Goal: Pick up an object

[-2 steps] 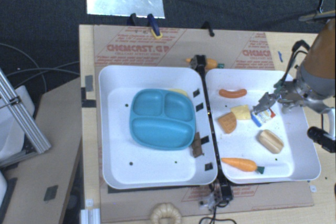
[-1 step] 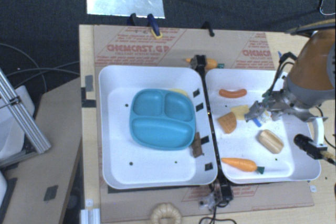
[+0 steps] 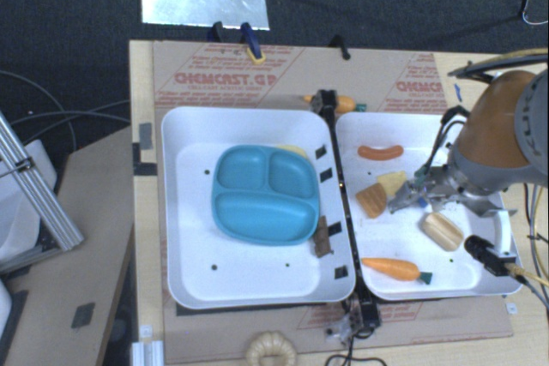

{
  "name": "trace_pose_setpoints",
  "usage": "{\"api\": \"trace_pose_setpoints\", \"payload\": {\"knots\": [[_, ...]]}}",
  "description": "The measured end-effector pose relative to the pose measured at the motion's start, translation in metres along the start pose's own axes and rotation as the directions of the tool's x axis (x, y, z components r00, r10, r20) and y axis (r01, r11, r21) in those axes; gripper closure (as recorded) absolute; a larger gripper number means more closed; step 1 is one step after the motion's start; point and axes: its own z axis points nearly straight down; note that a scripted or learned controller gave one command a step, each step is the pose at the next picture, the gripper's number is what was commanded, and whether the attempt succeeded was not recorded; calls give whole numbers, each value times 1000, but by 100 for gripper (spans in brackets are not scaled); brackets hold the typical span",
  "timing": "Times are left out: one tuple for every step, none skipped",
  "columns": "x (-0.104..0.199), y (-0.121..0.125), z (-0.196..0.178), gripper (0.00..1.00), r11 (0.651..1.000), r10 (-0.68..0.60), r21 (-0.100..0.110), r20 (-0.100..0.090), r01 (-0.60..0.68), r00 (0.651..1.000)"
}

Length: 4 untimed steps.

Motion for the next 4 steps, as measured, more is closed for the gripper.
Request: {"api": "trace_pose_setpoints", "payload": {"knots": [[0, 0, 26, 0, 1000, 0, -3, 2, 0, 1000], [0, 1, 14, 100, 1000, 0, -6, 2, 0, 1000], [5, 4, -30, 100, 1000, -4, -10, 2, 4, 1000], [5, 4, -74, 100, 1000, -4, -10, 3, 4, 1000]]}}
